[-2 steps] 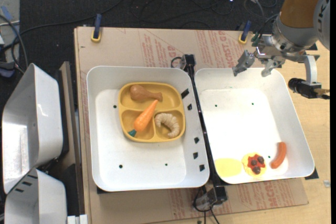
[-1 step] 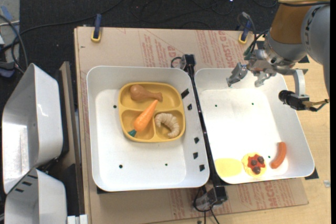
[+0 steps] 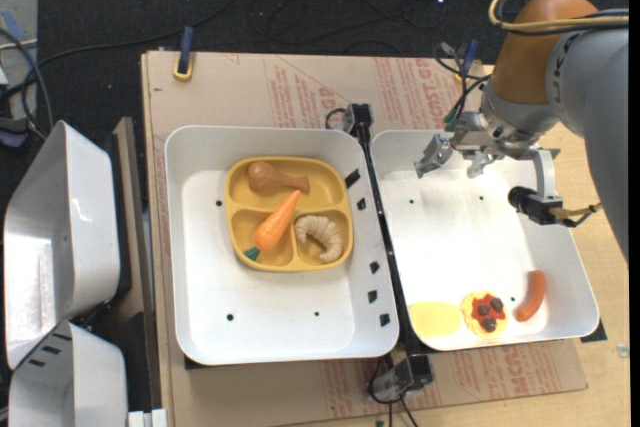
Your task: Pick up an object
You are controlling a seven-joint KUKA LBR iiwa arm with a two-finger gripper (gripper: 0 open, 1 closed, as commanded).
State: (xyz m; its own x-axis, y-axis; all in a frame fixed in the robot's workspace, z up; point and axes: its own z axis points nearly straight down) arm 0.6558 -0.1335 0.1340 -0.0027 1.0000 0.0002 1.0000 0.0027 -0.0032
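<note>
Gripper [image 3: 456, 162] fingers spread apart, holding nothing, poised over right bin's [image 3: 566, 245] far edge, arm reaching from right.

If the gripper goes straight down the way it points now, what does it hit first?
Probably bare floor of the right bin near its back edge. The gripper, fingers spread, hangs apart from the sausage and other toy food near the front; depth is uncertain.
</note>
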